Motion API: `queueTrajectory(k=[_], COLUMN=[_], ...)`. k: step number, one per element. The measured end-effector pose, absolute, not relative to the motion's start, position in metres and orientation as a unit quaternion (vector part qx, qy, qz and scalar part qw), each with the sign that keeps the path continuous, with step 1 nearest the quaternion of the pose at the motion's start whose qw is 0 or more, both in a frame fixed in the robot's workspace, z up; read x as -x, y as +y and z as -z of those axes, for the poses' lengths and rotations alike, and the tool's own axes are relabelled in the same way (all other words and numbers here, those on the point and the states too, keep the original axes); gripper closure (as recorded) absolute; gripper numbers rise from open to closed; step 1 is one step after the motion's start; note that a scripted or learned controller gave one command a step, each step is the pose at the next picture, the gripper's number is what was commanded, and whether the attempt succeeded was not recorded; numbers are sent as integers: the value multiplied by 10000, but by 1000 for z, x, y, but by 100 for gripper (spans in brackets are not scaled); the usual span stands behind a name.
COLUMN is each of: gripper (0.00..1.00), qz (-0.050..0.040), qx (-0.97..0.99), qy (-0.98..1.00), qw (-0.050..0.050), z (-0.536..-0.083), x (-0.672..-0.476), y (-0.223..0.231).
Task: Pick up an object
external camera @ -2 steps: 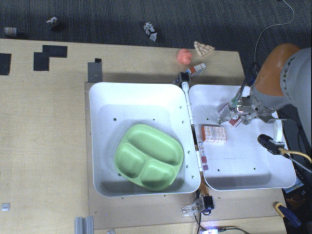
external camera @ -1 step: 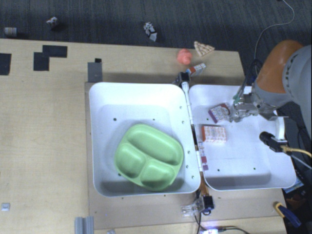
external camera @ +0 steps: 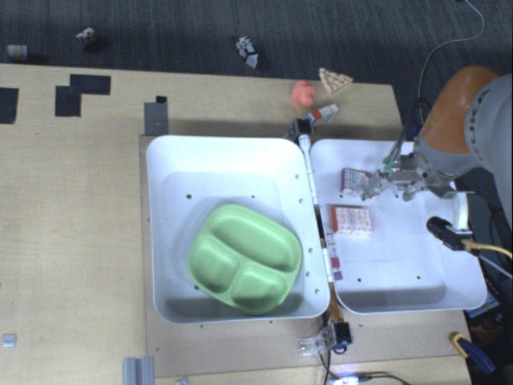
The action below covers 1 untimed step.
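- Highest toward the lens is the grey arm (external camera: 489,127) with its orange band (external camera: 453,119), reaching in from the right above the right bin's far right part.
- At its end, the gripper (external camera: 383,181) hangs low over the right bin (external camera: 401,291), pointing left; whether it is spread or pressed together cannot be told from this angle.
- Nothing can be seen pinched in it.
- Just to the gripper's left lies a small patterned packet (external camera: 353,180), flat on the bin floor, very close to the tip; contact cannot be judged.
- A little nearer the viewer than the gripper, and slightly left, lies a red-and-white box (external camera: 353,220), apart from the packet.
- Farther left of the gripper, across the shared rim, is the left bin (external camera: 172,215), holding a green divided tray (external camera: 246,257) that sits tilted in its near half.
- Beyond the gripper, off the bins on the wooden bench (external camera: 72,239), rest a pink ball (external camera: 303,93), a tan wedge (external camera: 335,79) and a small tube (external camera: 322,114).
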<state>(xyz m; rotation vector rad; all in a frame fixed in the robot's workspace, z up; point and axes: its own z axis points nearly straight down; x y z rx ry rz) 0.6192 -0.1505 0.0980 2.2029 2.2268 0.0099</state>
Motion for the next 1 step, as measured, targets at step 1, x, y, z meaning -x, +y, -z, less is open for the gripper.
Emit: queueTrajectory(k=[1], gripper=[0], qz=[-19], qx=[-7065], qy=[7077], qw=[27], z=[-86], x=[-589], y=[-133])
